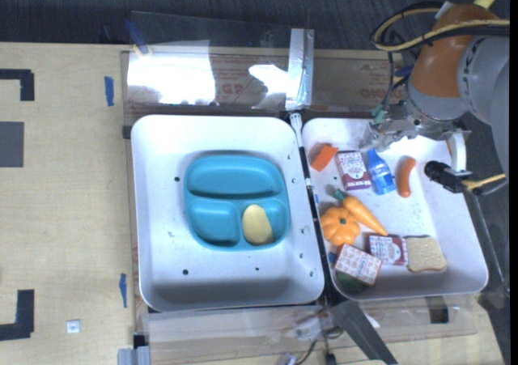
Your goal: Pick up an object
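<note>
Bench: pale wooden top [57, 218] with black tape marks, dark floor beyond its far edge.
Left bin [154, 258]: well to the left of the gripper, holding a blue divided tray [231, 181] with a yellow lemon [257, 224] in its lower right compartment.
Right bin [453, 242]: white, crowded along its left and near sides; bare floor on its right half.
Gripper [394, 127]: poised over the far edge of the right bin; whether the jaws are parted or closed cannot be told, and nothing shows between them.
Just below the jaws: blue bottle [379, 171], small carton [353, 169], red sausage [405, 176].
Left of the jaws: orange block [323, 156].
Further toward the near wall: carrot [363, 213], small pumpkin [340, 227], two more cartons, slice of bread [424, 253].
Arm [453, 64]: grey with orange band, coming in from the right over the far right corner.
</note>
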You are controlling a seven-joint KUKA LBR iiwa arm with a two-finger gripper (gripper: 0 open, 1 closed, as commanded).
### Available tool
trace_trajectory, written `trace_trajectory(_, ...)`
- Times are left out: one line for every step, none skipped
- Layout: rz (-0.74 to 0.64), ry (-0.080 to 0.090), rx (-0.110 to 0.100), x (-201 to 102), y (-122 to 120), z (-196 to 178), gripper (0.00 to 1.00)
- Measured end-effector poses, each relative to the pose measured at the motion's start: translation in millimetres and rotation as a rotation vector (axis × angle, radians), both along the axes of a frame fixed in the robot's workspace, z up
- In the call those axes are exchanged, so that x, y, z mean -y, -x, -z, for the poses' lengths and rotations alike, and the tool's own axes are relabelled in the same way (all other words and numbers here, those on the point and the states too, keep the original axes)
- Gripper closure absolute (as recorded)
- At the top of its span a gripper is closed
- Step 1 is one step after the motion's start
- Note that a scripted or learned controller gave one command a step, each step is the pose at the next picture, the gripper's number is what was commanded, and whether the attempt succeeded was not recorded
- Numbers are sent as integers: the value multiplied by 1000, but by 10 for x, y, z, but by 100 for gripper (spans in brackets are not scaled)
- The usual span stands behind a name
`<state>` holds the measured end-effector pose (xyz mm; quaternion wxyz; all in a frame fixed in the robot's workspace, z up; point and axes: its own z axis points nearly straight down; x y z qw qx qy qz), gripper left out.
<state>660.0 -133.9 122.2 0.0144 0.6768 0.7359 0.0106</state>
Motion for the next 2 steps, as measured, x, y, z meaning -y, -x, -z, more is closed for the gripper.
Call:
trace_trajectory(231, -3, -19, -250, -113, 249, 100)
trace_trajectory(216, -11, -23, -966, -78, -691, 100)
